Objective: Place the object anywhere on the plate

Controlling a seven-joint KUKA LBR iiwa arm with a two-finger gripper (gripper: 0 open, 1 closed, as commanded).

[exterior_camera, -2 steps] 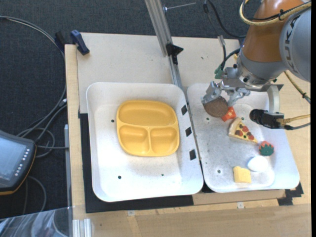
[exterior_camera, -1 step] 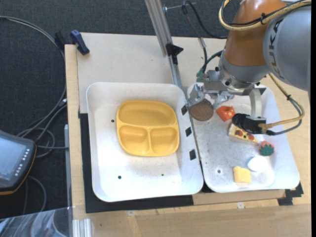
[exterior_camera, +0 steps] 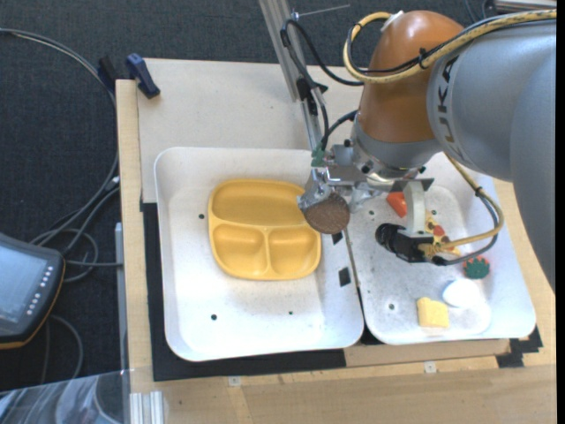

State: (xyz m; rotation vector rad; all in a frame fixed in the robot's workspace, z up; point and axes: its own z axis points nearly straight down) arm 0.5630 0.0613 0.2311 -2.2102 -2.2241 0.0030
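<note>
A yellow sectioned plate lies in the left bin. My gripper hangs over the plate's right rim, close to the ridge between the two bins. A round brown object, like a cookie, sits right under the fingers, and they look shut on its top edge. The cookie overlaps the plate's right edge from above.
The right bin holds a yellow block, a white round piece, a small green thing and an orange piece. A small black chip lies on the left bin's floor near the ridge. Cables trail off the bench to the left.
</note>
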